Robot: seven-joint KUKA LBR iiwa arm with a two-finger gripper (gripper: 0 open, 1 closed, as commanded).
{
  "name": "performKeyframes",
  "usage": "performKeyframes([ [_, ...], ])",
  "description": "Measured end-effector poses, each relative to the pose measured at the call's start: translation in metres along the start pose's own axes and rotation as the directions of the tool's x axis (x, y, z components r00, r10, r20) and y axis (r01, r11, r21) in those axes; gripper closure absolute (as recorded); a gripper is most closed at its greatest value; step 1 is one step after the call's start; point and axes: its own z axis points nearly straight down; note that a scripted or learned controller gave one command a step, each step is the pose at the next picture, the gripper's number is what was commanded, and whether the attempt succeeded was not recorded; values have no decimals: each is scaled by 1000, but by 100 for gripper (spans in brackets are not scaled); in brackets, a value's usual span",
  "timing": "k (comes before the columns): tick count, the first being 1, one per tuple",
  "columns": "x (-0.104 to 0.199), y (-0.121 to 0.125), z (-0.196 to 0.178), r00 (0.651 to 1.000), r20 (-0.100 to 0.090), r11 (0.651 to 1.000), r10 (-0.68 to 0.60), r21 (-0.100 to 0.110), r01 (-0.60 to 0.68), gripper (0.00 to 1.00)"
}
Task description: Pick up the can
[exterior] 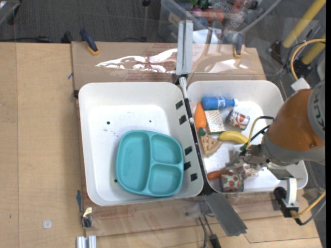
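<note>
— Two cans in the right bin (269, 89): one (238, 119) near the banana (234, 136), one (232, 180) at the front wall, beside the gripper (243, 158).

— Grip state?

— Cannot tell; too cluttered. Cans look light, stiff, slick; best pinched across the round body.

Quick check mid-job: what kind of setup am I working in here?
Probably a robotics lab pick-and-place bench: two white bins side by side, toy food such as a banana and can, and a clear tub of spare props behind.

A teal divided plate (150, 163) lies in the left bin (93, 138); a banana (233, 136) in the right.
</note>
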Motion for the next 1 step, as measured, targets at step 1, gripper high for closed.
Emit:
performKeyframes([
  [1, -3, 1, -10, 1000, 3, 1000, 7, -4, -7, 100],
])
